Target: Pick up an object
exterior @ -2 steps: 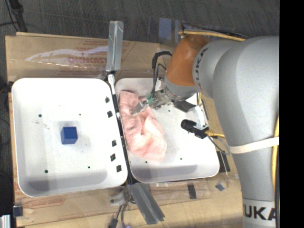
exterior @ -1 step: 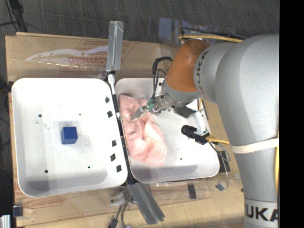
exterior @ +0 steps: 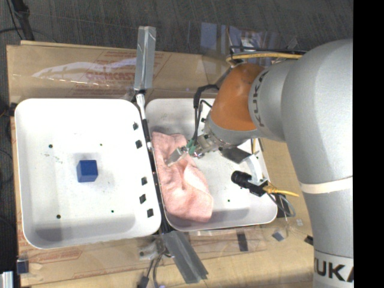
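A crumpled pink cloth [exterior: 183,182] lies along the left side of the right bin [exterior: 180,110]. My gripper [exterior: 182,154] hangs low over the cloth's upper part, its metal fingers close to or touching the fabric. A small blue cube [exterior: 87,170] sits in the left bin [exterior: 36,119], far from the gripper.
The arm's grey body and orange band cover the right bin's upper right part. A divider with black clips [exterior: 145,164] separates the two bins. Cardboard lies under both bins, and a grey bar [exterior: 144,56] stands behind them.
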`<act>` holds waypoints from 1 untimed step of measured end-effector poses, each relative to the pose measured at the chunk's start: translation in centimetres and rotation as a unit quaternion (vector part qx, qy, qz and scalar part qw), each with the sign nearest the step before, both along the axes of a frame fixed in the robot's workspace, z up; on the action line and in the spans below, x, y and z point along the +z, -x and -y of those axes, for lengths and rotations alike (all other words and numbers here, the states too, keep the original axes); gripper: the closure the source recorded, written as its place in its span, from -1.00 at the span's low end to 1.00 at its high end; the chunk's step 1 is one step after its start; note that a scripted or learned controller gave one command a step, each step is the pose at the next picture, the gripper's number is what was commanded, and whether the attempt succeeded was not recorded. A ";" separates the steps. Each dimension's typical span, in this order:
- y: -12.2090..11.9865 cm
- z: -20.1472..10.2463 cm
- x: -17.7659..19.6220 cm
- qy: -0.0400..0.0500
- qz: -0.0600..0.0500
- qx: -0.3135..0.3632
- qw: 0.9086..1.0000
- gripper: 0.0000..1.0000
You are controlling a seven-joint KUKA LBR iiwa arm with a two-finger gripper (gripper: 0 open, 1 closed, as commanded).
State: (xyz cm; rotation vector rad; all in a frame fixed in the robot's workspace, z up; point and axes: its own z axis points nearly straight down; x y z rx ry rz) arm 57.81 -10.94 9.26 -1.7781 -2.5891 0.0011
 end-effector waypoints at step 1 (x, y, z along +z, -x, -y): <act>-0.1 1.3 0.0 0.000 0.001 -0.082 0.997 -1.00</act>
